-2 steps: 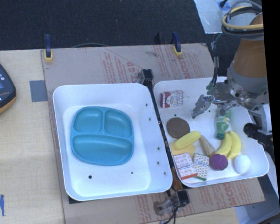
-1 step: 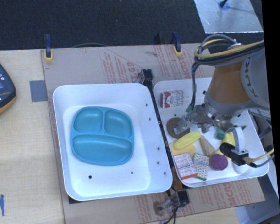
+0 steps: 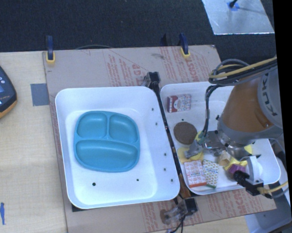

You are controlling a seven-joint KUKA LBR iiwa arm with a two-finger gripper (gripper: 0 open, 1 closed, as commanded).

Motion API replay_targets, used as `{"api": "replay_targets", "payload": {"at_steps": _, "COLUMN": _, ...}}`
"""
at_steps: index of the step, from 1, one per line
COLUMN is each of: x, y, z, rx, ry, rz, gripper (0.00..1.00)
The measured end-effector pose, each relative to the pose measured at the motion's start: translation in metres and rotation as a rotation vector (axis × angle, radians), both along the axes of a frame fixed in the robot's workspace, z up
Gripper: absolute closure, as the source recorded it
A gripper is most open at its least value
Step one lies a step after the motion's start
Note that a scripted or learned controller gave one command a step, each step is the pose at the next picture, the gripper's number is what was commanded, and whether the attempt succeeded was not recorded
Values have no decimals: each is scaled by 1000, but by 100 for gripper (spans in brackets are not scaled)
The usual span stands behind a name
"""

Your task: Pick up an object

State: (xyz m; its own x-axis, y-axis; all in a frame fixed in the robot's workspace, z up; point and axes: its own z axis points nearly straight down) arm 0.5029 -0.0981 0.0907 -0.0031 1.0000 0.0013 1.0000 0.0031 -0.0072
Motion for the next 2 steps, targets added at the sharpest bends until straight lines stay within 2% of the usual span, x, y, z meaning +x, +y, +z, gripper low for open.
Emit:
{"api": "replay_targets", "payload": {"at_steps": 1, "x": 51, "y": 2, "z": 2, "rx": -2, "ry": -9, "rz": 4, "gripper": 0}}
{"api": "replay_targets", "payload": {"at_steps": 2, "x": 116, "y": 1, "z": 2, "rx": -2, "ry": -11, "rz": 4, "gripper": 0}}
